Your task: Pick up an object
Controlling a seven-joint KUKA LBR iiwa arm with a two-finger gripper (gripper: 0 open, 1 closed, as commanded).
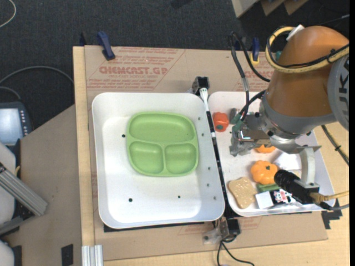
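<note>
The little orange toy [265,147] lies in the right bin [222,101], tucked just under the gripper [242,143]. It cannot be told if the gripper is holding anything. To do well, the arm should go straight down and miss the pumpkin [264,172] nearby.

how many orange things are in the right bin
3 show: a small orange piece near the bin's left wall, a pumpkin-like orange object further forward, and an orange bit partly under the arm. The arm may hide more.
</note>
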